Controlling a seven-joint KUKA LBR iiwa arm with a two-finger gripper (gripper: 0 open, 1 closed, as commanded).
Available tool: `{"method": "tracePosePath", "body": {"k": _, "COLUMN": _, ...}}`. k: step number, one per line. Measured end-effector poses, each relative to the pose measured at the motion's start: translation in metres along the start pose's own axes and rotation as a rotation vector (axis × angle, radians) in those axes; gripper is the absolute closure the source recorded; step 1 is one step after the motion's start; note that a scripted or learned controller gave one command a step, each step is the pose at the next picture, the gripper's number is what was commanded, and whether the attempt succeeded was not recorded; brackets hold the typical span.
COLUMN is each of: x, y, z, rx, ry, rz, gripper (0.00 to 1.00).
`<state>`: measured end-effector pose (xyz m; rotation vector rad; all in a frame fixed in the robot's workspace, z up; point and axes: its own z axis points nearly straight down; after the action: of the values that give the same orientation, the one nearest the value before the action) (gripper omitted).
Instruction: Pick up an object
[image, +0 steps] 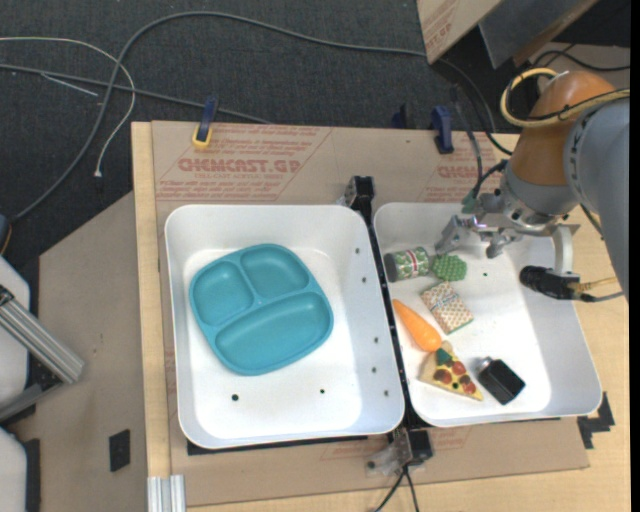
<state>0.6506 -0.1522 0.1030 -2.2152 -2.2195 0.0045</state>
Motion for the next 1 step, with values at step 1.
{"method": "tracePosePath", "body": {"k": 1, "x": 0.0009, "y": 0.0, "z": 0.0188, "rx": -0.002, "ry": -0.001, "rz": 0.0, "gripper": 0.0}}
